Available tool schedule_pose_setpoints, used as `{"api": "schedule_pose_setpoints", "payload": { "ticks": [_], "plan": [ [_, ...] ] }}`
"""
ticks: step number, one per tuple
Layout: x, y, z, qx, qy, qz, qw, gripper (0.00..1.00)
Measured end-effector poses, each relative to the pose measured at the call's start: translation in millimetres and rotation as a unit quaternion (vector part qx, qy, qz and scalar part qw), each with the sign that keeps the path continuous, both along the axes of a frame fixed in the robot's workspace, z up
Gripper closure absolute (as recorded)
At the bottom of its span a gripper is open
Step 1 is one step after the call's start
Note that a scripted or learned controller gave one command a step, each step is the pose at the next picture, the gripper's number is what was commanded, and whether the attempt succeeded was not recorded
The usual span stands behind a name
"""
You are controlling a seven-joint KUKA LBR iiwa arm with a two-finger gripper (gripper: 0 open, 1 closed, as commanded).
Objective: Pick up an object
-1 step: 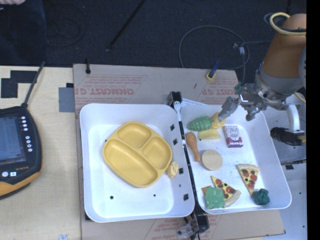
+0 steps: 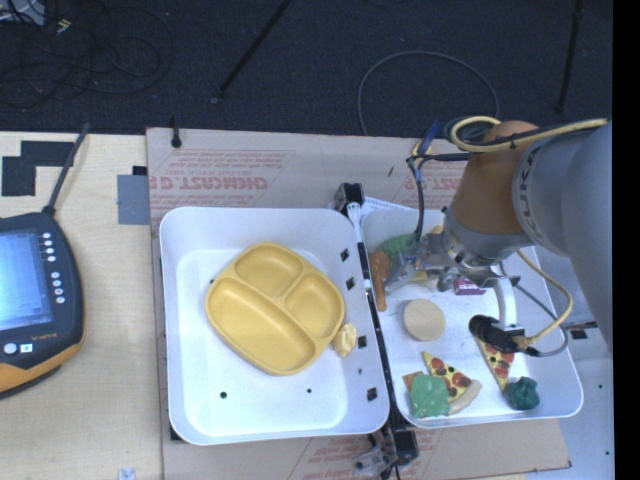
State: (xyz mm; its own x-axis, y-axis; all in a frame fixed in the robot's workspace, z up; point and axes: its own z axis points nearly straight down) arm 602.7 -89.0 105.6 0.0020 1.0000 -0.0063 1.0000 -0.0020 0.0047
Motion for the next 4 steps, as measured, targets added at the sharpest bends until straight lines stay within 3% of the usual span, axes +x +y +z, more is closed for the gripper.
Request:
{"api": "schedule_pose_setpoints", "payload": {
  "ticks": [1, 3, 4],
  "plan": [
    [38.5, -15.9, -17.1, -0.0021, 0.012, 0.001, 0.9999, 0.0],
    [38.5, -20.0, -17.5, 0.0007, 0.009, 0.0, 1.0, 0.0],
    [39.7, 1.7, -16.9, -0.002, 0.005, -0.001, 1.0, 0.0]
  ]
}}
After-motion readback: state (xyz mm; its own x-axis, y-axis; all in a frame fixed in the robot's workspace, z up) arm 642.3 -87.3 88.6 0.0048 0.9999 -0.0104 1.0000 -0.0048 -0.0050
